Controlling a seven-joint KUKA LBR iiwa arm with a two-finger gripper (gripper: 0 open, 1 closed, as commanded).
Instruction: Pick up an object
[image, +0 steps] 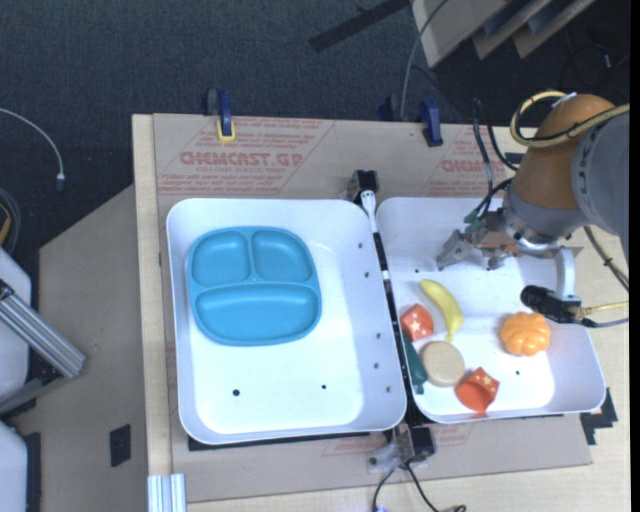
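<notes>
Gripper (470, 250) spread and holding nothing, poised over right bin (580, 395) rear; banana (443, 305) just below-left toward bin's front, long axis slanting away toward front-right corner.

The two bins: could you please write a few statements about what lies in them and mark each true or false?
1. The blue plate lies in the left bin. True.
2. The banana lies in the left bin. False: it is in the right bin.
3. The claw holds the orange. False: the orange lies apart from it on the bin floor.
4. The claw is over the right bin. True.
</notes>
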